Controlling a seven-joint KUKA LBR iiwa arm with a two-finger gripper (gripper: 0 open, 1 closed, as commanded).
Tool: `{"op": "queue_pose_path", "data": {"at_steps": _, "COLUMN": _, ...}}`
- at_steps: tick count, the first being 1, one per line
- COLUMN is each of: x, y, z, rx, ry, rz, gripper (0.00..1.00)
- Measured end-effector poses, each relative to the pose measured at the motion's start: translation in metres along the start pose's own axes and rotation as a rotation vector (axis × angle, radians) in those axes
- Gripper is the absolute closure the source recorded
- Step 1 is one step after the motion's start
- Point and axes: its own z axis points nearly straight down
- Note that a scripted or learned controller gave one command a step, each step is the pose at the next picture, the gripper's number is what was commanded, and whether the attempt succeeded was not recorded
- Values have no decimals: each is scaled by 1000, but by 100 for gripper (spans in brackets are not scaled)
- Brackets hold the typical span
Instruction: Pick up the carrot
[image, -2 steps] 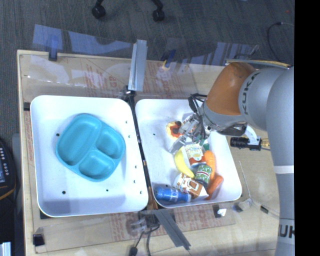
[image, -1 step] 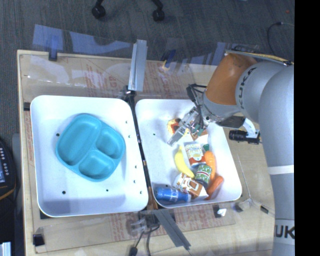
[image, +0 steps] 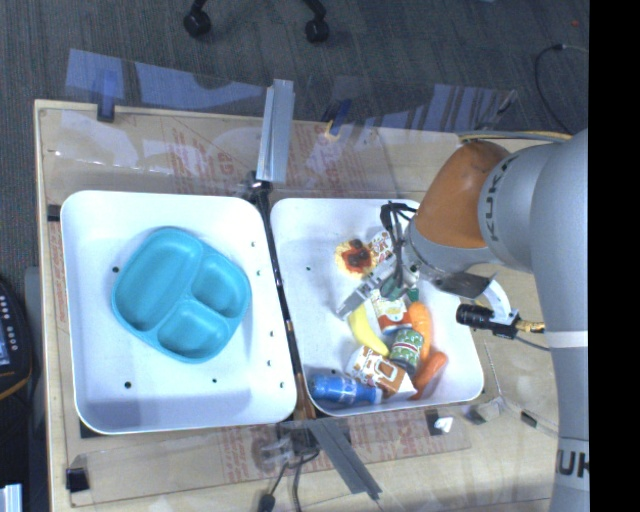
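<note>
Dark carpet surrounds a wooden bench (image: 150, 150) carrying two shallow white bins side by side. Gripper (image: 385, 285) sits low inside the right bin (image: 300, 240), reaching in from the right under the grey arm's orange band (image: 462, 200); whether it is open or closed cannot be told, and nothing is seen to be held.

Carrot (image: 422, 335): orange, lying just right of and below the gripper, near the right bin's right wall, running down toward the bin's lower edge. Touching its left side, a small green-labelled can (image: 405, 347). Left of that, a yellow banana (image: 362, 330), just below the gripper. Above-left of the gripper, a red-and-yellow packet (image: 352, 256). Blue can (image: 343, 389) lies on its side at the bin's lower edge, with a red-and-white carton (image: 382, 372) between it and the carrot.

Left bin (image: 90, 390) holds a blue divided plate (image: 182, 292), well apart from the gripper.
</note>
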Motion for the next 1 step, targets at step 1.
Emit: {"op": "queue_pose_path", "data": {"at_steps": 1, "x": 0, "y": 1, "z": -8, "rx": 1, "ry": 2, "rz": -5, "gripper": 100}}
